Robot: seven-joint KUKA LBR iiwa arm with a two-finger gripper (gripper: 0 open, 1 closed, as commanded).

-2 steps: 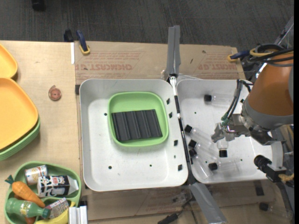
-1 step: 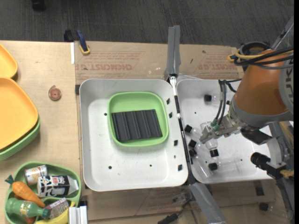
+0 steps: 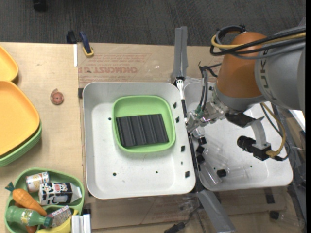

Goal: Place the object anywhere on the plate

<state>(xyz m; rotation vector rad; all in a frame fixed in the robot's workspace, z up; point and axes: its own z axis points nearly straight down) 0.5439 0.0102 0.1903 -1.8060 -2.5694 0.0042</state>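
Over the right shallow white bin, at its nine-o'clock wall, hangs the grey two-finger gripper; whether it is open or closed cannot be told. A dark grey ribbed rectangular slab lies flat on the green square plate in the left white bin, at the gripper's nine o'clock and apart from it. If the slab is the object, placing looks done, and next comes withdrawing.

Two white bins counted: left bin, right bin. One green plate seen at frame centre. Two yellow dishes stacked at left edge. One green bowl noted lower left. One robot arm seen at right.
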